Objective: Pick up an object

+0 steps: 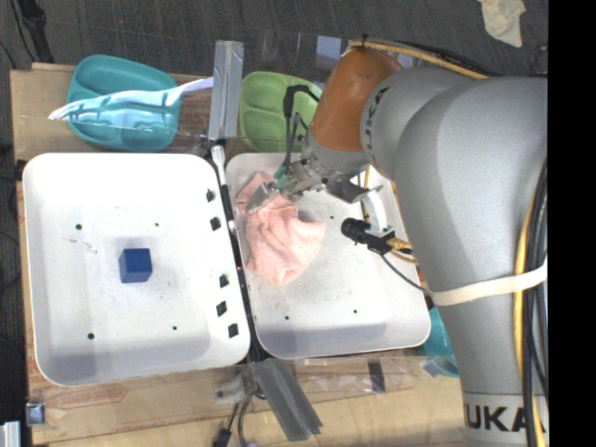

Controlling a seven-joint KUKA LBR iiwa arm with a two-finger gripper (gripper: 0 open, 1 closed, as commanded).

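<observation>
- The grey arm is seen reaching in from the right, bent down over the right bin.
- The pincer is lowered at the pink cloth's upper edge, center frame; its fingers' state cannot be told.

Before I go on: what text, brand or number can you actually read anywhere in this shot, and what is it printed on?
"UKA": black letters on the grey arm, low at its base, cut off at the left, so part of a longer word.
Nothing readable on the blue cube, pink cloth, either white bin, or the gripper.
</observation>
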